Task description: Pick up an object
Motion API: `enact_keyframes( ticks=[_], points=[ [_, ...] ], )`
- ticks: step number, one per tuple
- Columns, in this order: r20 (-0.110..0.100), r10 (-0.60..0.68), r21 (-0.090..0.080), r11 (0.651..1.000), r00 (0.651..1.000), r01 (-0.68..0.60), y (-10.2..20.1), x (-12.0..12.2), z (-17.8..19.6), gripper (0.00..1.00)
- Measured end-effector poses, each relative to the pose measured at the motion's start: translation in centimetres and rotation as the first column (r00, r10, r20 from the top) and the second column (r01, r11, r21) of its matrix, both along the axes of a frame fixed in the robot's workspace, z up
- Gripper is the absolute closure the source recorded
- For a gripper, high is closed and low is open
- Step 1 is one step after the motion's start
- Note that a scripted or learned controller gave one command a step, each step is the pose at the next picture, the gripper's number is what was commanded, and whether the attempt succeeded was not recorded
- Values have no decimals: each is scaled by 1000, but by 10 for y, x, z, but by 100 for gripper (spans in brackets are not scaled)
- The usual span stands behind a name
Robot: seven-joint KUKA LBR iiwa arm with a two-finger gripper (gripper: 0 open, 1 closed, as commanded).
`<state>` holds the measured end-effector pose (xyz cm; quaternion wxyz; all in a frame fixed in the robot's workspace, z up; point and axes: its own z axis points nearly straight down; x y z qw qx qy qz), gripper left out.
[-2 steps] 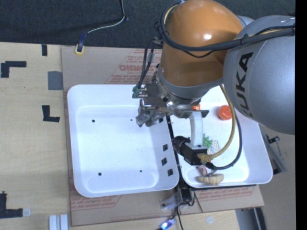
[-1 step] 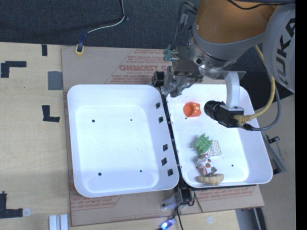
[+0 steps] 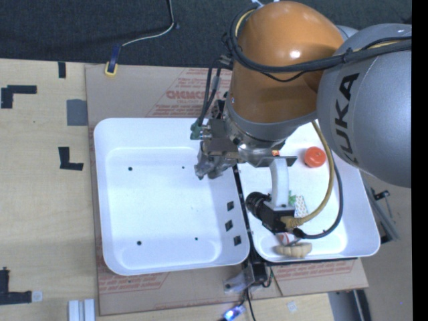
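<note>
Orange ball (image 3: 315, 156) in right bin (image 3: 358, 236)

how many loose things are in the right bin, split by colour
orange round object: 1
tan object at the near rim: 1
small patterned packet: 1
total: 3 in the right bin, though the arm covers much of it, so more may be hidden

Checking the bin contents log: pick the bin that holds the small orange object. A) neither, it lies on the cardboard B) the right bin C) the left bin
B: the orange object lies in the right bin, near its far edge, beside the arm.
</note>
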<state>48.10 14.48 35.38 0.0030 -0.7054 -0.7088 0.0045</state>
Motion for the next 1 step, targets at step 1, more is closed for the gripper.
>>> enact_keyframes(
  ticks=[1],
  points=[
    [6, -1, 1, 1000, 1000, 1, -1, 2, 14, 100]
  ],
)
